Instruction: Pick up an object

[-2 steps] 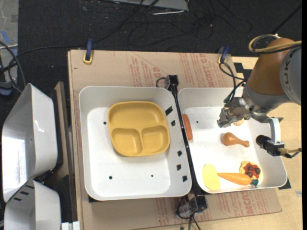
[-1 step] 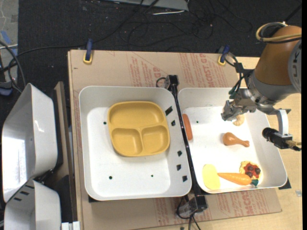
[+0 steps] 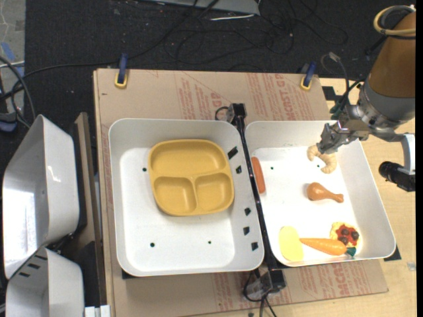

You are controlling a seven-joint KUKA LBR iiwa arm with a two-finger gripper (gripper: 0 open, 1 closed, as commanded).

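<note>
Since the pincer (image 3: 328, 144), its opening impossible to tell, hovers over the cream-coloured toy (image 3: 322, 158), it should descend squarely centred.

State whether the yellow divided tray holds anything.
Empty: the yellow tray in the left bin shows three bare compartments.

Robotics lab: cardboard sheet (image 3: 198, 91) clamped to the bench with yellow clamps (image 3: 121, 79), loose cables (image 3: 165, 38) on dark floor, two white bins (image 3: 132, 243) holding toy food.
</note>
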